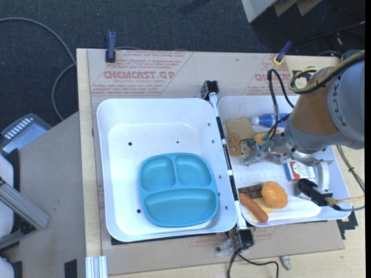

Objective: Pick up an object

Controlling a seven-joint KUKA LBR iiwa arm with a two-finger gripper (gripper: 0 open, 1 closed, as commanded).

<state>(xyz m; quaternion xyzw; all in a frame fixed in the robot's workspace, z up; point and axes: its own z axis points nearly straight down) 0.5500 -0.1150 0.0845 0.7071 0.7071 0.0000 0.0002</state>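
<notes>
One arm [324, 109] reaches low into the right bin [232, 106], its gripper's [253, 153] state unclear.

Here's the pale wooden bench [87, 155], its top covered by a brown cardboard sheet printed with red lettering [145, 71]. Two shallow white plastic bins sit directly on it, side by side and touching along their inner edges: the left bin [116, 132] and the right bin [246, 103]. A small blue clamp [110, 45] grips the far edge, and another blue clip [282, 52] sits further right.
</notes>
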